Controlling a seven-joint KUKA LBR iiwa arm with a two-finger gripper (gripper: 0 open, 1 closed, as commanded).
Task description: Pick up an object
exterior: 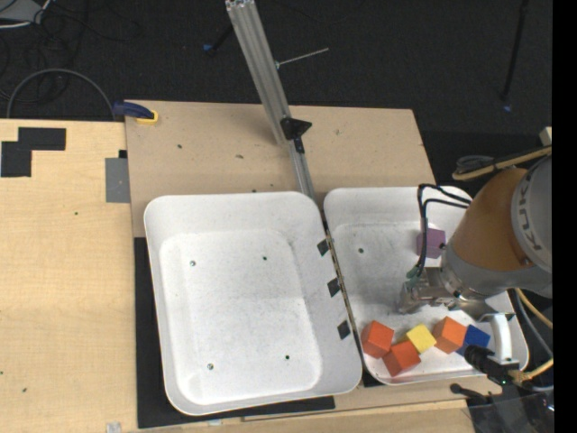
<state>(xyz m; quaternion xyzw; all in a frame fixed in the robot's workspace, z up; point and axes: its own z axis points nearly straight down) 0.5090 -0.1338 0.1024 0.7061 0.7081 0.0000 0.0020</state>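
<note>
Grey arm (541, 233) with orange band (487, 228) and black cable (433, 197).

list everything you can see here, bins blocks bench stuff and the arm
left bin: 1, white, left half of bench
right bin: 1, white, beside it on the right
orange-red blocks: 3, near corner of right bin, two at left of the cluster, one at right
yellow block: 1, middle of that cluster
blue block: 1, right end of cluster
purple block: 1, right bin, by the arm
aluminium rail: 1, silver, slanting above bench's far side
clamp: 1, blue and yellow, bench's far left corner
arm: 1, grey with orange band, from right
gripper: 1, low in right bin
</note>
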